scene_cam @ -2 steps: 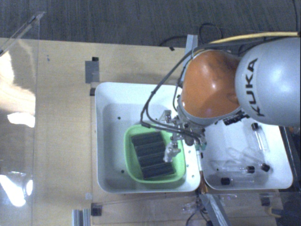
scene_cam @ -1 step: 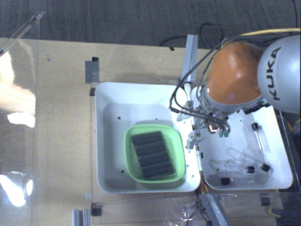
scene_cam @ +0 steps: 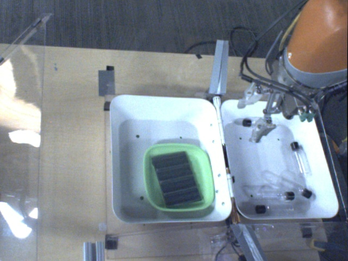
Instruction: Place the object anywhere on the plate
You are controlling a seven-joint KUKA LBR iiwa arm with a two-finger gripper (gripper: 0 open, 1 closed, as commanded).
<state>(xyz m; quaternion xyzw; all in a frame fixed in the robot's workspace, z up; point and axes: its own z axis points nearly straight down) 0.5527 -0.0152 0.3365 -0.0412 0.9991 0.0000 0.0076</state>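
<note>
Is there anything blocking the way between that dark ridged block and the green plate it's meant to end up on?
Nothing visible does: the dark ridged block already lies on the green plate in the left bin. The gripper hangs over the right bin, across the bins' shared rims.

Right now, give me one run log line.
gripper: over right bin | dark ridged object: on green plate, left bin

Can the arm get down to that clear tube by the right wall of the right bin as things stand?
Probably yes. The end effector hangs over the back of the right bin, and the clear tube lies flat and uncovered. It sits close to the bin's right wall, which could crowd a grasp.
</note>
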